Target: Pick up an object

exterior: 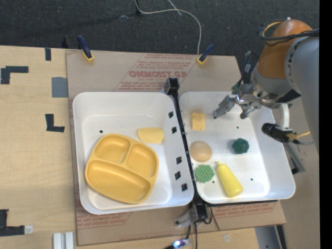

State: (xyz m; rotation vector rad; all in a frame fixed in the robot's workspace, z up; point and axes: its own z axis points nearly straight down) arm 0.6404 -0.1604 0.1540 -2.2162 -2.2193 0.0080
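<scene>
1. Where the left bin (83,108) sits: yellow divided tray (122,167), pale yellow piece (151,135).
2. Right bin (270,191) — yellow block (198,121), tan ball (200,151), green ball (204,173), yellow bottle (229,179), dark green object (240,146).
3. Gripper (233,111) — spread open, holding nothing, above the right bin's far part.

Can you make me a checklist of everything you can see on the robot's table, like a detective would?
Surface: brown bench board bearing two white bins, left bin and right bin.
Job's things: in the right bin, a yellow block, tan round piece, green bumpy piece, yellow bottle, dark green ball.
Clutter: in the left bin, a yellow divided tray and a pale yellow piece.
Grippers: gripper open over the right bin's far side, holding nothing.
Cables: thin white wire behind the bench.
Surroundings: dark carpet, two blue-and-yellow clamps on the board's far edge.
</scene>
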